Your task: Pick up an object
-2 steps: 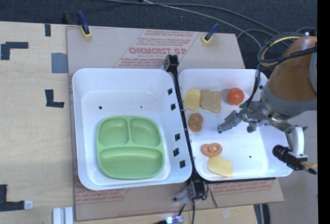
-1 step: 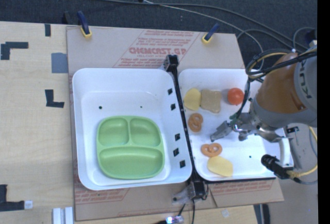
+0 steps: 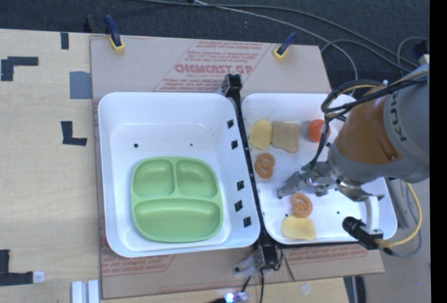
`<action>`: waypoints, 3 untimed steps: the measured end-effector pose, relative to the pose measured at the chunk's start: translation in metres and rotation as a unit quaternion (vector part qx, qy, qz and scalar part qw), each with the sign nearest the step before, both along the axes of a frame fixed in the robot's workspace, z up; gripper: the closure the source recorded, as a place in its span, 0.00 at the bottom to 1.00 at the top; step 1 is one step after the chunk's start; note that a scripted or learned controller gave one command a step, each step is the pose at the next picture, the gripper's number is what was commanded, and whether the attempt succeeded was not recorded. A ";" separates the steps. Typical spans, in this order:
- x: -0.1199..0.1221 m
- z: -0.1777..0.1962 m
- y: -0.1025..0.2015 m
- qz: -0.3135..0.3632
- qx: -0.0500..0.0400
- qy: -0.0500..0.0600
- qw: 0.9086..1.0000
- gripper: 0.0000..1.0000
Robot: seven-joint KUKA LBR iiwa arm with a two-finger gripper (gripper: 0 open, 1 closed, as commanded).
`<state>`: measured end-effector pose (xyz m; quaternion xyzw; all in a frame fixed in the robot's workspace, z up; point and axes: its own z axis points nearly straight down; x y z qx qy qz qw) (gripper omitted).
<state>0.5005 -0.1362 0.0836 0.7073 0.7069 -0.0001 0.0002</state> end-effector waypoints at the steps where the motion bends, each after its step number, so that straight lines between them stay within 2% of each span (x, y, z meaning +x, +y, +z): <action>1: 0.001 0.012 -0.001 0.000 -0.001 -0.002 1.000 1.00; 3: -0.003 0.104 -0.009 0.000 0.000 -0.001 1.000 1.00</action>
